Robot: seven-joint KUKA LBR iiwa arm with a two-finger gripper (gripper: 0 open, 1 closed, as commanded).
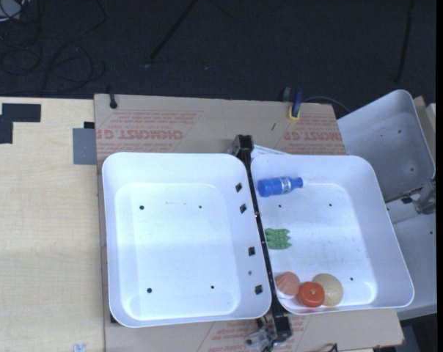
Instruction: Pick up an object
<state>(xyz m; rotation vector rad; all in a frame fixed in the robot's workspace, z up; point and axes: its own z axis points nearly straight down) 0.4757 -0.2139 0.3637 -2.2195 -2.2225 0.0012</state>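
The right bin (pixel 368 218) holds several small objects. A blue bottle (pixel 279 186) lies on its side near the bin's far left corner. A green ridged piece (pixel 278 238) rests by the left wall, midway down. At the near left corner sit a pink round piece (pixel 287 282), a red round object (pixel 311 294) and a tan round one (pixel 329 288), packed close together.
The left bin (pixel 126 196) stands beside the right one, joined along a black divider with clips (pixel 255 218). Both sit on a cardboard sheet (pixel 170 127). A grey metal panel (pixel 390 134) leans at the right. A yellow-and-blue clamp (pixel 295 105) sits at the cardboard's far edge.
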